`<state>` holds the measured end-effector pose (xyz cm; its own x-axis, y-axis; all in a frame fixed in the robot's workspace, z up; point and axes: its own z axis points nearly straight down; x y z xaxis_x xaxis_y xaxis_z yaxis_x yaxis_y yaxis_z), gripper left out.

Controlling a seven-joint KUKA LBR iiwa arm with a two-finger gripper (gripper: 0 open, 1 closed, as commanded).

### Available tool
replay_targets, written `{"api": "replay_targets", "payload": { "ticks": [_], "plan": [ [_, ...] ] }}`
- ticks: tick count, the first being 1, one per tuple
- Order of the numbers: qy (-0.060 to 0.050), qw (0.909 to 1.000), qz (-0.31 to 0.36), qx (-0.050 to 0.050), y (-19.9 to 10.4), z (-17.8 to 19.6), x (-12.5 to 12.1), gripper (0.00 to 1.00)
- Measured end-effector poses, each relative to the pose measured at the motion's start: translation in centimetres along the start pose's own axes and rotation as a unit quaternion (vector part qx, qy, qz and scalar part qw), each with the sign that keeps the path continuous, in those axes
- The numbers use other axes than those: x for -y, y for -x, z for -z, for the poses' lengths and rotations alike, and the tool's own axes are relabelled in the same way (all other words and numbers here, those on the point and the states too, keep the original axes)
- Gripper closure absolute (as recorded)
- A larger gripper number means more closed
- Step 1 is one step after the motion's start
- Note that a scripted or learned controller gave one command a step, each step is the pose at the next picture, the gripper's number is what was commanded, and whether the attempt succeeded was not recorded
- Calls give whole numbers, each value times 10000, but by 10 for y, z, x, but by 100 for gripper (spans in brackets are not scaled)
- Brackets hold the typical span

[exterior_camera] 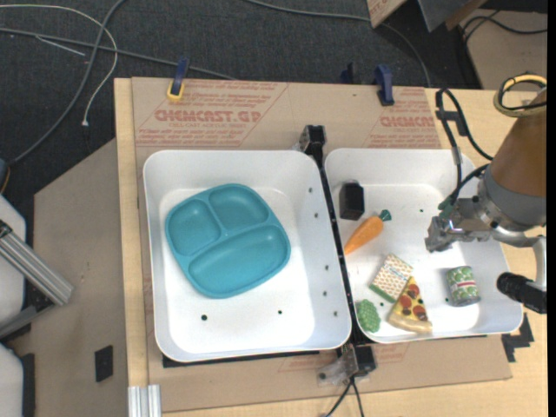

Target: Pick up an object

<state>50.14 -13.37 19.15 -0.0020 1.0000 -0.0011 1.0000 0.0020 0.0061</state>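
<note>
Arm (521,168) cut off at right edge of frame, gripper (441,234) small and blurred over right bin (417,162), finger state impossible to tell, nothing visibly held, green can (462,286) lower right of it, carrot (363,234) at bin's left, teal plate (228,240) in left bin (174,320).

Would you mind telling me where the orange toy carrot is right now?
The orange toy carrot lies in the right white bin, near its left wall, just below the small black block and up-left of the square cracker-like toy.
</note>
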Motion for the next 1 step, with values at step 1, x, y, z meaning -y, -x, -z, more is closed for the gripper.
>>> {"api": "replay_targets", "payload": {
  "ticks": [1],
  "plan": [
    [-7,10000,-3,-1,0,30,-2,100]
  ]
}}
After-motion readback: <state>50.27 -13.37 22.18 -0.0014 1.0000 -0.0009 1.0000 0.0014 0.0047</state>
